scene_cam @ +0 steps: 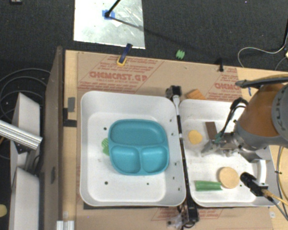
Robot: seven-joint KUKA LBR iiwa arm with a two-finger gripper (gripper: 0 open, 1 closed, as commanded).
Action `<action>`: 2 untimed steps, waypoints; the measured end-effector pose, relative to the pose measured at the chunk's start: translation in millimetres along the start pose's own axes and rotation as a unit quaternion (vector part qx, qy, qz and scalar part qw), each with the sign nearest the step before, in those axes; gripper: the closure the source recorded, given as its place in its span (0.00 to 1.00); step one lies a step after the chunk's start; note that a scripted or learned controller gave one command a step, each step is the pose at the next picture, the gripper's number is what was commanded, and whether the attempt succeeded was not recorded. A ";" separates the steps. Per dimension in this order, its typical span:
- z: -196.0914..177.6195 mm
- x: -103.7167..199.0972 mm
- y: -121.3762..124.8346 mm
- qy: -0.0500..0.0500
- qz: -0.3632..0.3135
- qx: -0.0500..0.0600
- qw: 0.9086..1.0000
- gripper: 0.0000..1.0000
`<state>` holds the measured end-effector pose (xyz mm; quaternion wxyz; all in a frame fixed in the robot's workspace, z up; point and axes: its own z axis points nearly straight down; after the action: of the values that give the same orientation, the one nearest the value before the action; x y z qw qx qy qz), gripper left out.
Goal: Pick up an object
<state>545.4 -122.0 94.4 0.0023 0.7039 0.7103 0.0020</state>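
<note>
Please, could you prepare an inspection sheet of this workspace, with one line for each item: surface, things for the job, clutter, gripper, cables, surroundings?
Surface: brown printed board bearing the left bin and the right bin.
Job's things: the right bin holds a yellow disc, brown block, tan disc and green stick. The left bin holds a teal divided plate with a green piece at its left edge.
Clutter: orange block behind the right bin.
Gripper: gripper low in the right bin, beside the brown block.
Cables: black loops left; thin cable upper right.
Surroundings: dark carpet, shiny sheet.
</note>
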 end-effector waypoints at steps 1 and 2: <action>8.7 8.0 116.6 -0.001 0.000 -0.004 1.000 0.00; 10.5 12.4 86.4 0.000 0.004 0.003 1.000 0.00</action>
<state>631.7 -108.8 84.4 0.0000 0.7068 0.7074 -0.0003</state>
